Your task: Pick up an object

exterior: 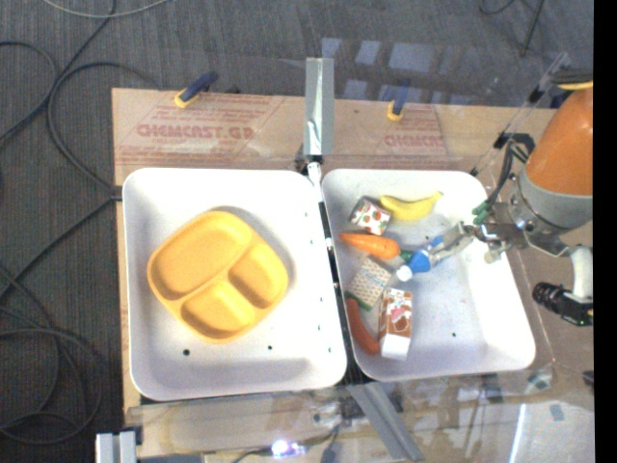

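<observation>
Camera view: gripper (445, 246), opening unclear, just beside blue-capped bottle (413, 263) in right bin (501, 340).

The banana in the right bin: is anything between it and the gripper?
Nothing visible blocks it. The banana lies at the far edge of the right bin, with bare white floor between it and the gripper. The carrot and small cartons sit on the banana's other side, nearer the divider.
</observation>
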